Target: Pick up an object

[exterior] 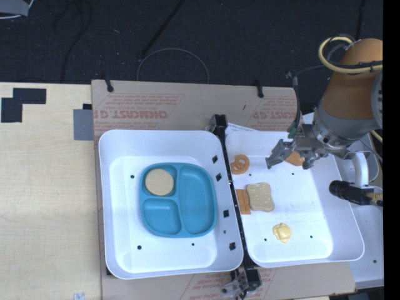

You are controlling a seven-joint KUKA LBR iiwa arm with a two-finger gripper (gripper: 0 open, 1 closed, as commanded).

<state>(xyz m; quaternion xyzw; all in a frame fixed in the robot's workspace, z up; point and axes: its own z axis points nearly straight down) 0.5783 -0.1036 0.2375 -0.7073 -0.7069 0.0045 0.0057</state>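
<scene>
My gripper [289, 164] hangs over the upper middle of the right bin [347, 242], and its two dark fingers stand apart. A small orange piece [295, 158] shows between the fingers, closer to the right one; I cannot tell whether either finger touches it. Left of the gripper an orange ring [240, 164] lies in the right bin. Below that are a slice of toast [260, 196], a thin orange slab [242, 202] against its left side, and a yellow lump [282, 232] nearer the front.
The left bin [119, 149] holds a blue divided plate [190, 199] with a round tan biscuit [159, 181] in its upper left compartment. A black divider [225, 167] runs between the bins. Bare bin floor lies right of the toast.
</scene>
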